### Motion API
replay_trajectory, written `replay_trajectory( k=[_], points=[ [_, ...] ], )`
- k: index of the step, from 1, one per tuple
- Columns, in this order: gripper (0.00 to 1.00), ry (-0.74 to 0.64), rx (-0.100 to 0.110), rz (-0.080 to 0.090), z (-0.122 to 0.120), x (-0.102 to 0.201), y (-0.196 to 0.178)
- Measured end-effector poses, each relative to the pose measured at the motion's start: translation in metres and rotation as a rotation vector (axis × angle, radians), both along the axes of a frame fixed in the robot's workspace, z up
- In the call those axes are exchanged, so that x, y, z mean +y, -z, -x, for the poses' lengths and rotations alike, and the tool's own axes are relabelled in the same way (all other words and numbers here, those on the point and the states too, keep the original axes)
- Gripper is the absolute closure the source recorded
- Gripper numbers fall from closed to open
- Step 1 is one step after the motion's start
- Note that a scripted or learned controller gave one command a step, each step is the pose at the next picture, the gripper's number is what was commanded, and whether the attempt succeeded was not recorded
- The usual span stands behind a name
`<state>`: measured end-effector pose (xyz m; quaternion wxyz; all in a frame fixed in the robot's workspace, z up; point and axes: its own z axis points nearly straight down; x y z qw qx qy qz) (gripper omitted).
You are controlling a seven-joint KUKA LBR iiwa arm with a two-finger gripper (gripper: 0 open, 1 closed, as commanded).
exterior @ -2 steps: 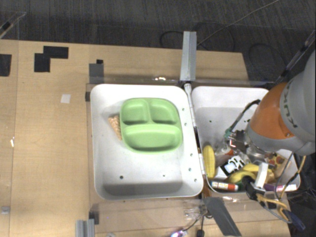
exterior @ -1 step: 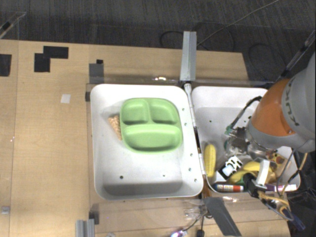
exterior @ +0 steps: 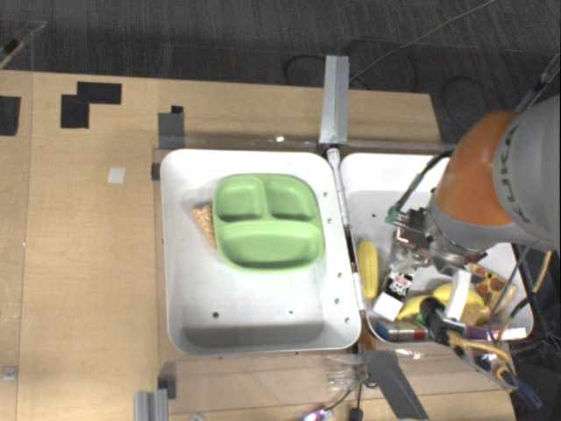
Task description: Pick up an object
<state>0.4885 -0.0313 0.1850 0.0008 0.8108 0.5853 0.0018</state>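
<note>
The arm's gripper (exterior: 410,257) hangs low in the right-hand bin (exterior: 372,178), at the frame's lower right, above a heap of small objects (exterior: 429,310) along the bin's near edge, beside a yellow corn cob (exterior: 367,267). This looks like the reaching step: whether the jaws are wide or closed cannot be told, and nothing shows between them. The next move calls for settling over one piece and closing.

Light wooden bench (exterior: 79,261), two white bins (exterior: 254,323) side by side, black patches (exterior: 88,102)
</note>
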Motion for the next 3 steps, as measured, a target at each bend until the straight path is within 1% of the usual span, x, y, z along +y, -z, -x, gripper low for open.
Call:
replay_trajectory(
  k=[1,2,3],
  points=[
    [0.0,-0.001,0.0,0.0,0.0,0.0,0.0],
    [0.0,-0.148,0.0,0.001,0.001,-0.068,0.062],
    [0.0,-0.173,-0.011,0.001,-0.003,-0.075,0.094]
  ],
)
